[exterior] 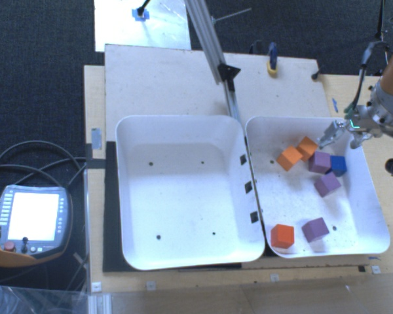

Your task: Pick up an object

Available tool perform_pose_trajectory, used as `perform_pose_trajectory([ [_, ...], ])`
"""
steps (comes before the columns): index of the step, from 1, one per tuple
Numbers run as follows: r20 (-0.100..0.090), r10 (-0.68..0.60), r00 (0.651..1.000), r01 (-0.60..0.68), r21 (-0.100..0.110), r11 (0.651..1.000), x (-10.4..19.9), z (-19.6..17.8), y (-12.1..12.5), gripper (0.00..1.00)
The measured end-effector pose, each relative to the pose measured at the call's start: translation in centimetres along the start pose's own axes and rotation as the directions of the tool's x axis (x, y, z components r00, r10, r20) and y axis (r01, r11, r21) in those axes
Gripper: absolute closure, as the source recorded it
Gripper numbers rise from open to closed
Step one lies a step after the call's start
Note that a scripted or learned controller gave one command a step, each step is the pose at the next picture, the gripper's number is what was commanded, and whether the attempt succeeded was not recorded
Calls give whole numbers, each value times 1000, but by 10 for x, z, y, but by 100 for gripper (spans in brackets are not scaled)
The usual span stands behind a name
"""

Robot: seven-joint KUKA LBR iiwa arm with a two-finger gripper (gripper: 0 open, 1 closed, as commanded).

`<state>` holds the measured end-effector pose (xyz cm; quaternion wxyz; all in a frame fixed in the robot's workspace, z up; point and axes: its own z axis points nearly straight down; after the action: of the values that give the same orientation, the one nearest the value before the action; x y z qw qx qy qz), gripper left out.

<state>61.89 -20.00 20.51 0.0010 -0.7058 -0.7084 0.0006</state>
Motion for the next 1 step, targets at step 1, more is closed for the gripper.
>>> perform_pose_trajectory([
  [1,2,-2,1000,2,-4,1000,0,-3,1,0],
])
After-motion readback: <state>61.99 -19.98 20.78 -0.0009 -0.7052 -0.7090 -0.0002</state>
